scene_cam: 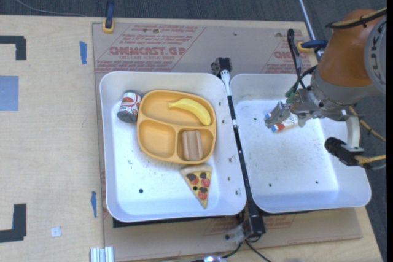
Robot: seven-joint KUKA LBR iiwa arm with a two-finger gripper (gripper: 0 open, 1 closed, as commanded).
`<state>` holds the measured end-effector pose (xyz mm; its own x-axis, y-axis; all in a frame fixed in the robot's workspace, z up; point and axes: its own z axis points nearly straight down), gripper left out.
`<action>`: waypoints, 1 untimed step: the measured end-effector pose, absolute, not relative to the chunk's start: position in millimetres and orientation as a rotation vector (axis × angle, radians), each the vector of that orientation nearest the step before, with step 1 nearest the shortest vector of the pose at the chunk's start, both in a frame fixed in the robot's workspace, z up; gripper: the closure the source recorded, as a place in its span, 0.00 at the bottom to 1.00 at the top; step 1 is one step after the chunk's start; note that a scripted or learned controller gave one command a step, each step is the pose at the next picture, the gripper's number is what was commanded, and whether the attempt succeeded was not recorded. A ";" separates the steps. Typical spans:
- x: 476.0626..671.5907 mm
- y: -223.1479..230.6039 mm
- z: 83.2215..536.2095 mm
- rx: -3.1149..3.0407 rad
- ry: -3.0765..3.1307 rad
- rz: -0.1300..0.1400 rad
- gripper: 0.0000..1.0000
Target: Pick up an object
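Looking down, you see:
Gripper (284, 121): over the right bin (319, 193), upper left part; fingers pinch a small white object (279, 126) with red and blue marks.
Left bin (123, 193): yellow tray (161, 138) with banana (191, 109), can (128, 107), pizza slice (199, 184).

Arm over the right bin

Gripper (281, 119) low in the right bin (295, 187); yellow tray (161, 138), banana (191, 109) in the left bin (123, 193).
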<state>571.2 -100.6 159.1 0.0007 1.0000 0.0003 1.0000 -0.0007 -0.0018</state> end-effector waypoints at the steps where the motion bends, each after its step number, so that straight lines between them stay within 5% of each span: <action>1: 581.7 -104.4 91.2 -2.222 -2.221 -0.001 0.00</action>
